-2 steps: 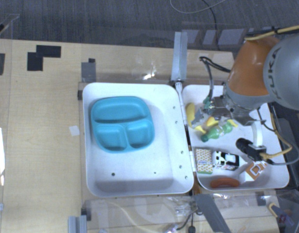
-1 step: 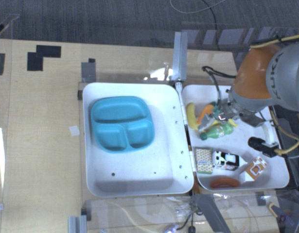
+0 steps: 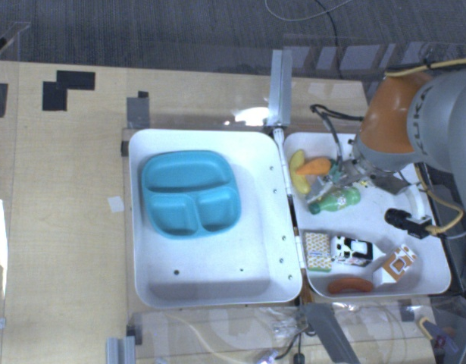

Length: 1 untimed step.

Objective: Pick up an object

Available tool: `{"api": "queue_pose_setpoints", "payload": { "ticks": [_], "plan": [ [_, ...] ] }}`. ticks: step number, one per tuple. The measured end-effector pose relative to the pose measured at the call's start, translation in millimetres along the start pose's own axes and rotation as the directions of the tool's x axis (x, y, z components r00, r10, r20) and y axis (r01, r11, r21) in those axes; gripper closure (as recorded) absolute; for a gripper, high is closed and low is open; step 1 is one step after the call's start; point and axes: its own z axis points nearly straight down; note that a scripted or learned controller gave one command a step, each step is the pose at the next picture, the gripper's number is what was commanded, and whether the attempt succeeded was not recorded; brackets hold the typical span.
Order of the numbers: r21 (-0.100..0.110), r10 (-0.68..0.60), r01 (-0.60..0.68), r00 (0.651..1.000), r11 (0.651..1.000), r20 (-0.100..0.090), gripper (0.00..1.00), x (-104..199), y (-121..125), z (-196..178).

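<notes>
Reaching into the right bin (image 3: 437,279) from the right, the gripper (image 3: 340,174) hangs low over a cluster of toy food: a yellow banana (image 3: 297,160), an orange carrot (image 3: 317,167) and a glossy green bottle-like object (image 3: 340,199). Whether it grasps anything cannot be told. Nearer the front lie a patterned card (image 3: 317,250), a black-and-white cow figure (image 3: 352,250) and a brown sausage (image 3: 351,284). A teal, smooth divided plate (image 3: 190,192) sits in the left bin (image 3: 255,271).
</notes>
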Motion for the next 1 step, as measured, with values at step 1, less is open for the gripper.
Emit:
{"api": "queue_pose_setpoints", "payload": {
  "ticks": [1],
  "plan": [
    [-0.004, -0.002, 0.002, 1.000, 1.000, 0.001, 1.00, 0.3, 2.5, -9.6]
  ]
}}
